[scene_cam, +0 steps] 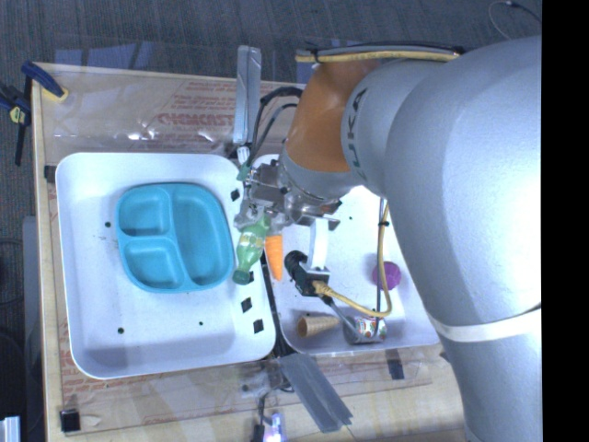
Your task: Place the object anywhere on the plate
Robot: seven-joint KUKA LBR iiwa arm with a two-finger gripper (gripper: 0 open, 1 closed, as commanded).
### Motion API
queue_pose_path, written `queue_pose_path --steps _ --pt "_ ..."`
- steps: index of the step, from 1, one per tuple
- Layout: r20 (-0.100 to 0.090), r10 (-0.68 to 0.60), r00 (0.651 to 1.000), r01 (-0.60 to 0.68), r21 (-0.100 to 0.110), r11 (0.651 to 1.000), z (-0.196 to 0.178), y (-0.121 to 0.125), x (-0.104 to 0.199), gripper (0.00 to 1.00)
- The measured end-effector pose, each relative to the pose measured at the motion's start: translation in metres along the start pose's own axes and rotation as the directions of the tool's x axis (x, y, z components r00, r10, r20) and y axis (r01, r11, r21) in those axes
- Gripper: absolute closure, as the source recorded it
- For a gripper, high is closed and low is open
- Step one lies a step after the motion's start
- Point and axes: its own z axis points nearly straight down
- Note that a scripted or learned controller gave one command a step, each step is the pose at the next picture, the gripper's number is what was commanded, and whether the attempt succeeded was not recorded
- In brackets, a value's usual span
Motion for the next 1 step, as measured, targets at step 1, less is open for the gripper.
queue_pose_path --steps 1 --pt "0.0 0.0 1.0 0.0 -0.001 1.0 -0.0002 0.0001 -0.0002 0.0"
